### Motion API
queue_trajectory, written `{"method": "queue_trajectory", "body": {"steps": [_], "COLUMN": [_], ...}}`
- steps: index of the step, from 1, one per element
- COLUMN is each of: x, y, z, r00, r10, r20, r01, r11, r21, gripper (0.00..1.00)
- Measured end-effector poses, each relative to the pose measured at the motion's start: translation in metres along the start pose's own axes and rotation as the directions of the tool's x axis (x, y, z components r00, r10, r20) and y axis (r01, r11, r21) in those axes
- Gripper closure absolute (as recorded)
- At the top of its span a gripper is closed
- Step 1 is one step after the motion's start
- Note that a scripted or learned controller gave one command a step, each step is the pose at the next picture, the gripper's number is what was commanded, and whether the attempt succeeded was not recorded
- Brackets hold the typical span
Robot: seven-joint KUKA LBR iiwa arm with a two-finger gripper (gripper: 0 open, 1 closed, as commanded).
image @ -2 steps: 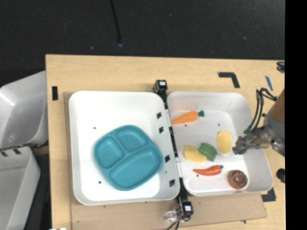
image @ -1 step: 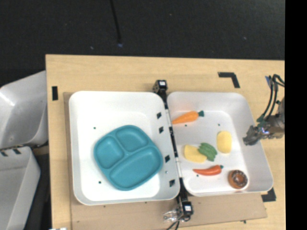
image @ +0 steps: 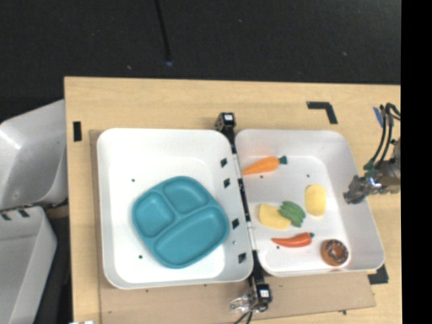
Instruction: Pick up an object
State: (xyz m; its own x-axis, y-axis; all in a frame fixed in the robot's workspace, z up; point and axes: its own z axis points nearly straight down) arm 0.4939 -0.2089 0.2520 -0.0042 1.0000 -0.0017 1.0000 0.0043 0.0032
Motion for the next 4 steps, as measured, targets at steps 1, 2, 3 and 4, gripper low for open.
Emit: {"method": "queue_trajectory", "body": {"steps": [1,2,3,4], "x": [0.044,0.102,0.153,0.214], "y": [0.006,0.014,0.02,0.028], "z": [0.008,0.017,0.026,0.03], "r00": [1.0,1.0,1.0,1.0], "r10": [-0.002,-0.003,-0.003,-0.004], "r20": [-0.001,-0.003,-0.003,-0.003], "r01": [0.002,0.003,0.003,0.004], "r11": [1.0,1.0,1.0,1.0], "r21": [0.001,0.002,0.003,0.002], "gripper": [1.0,1.0,1.0,1.0]}}
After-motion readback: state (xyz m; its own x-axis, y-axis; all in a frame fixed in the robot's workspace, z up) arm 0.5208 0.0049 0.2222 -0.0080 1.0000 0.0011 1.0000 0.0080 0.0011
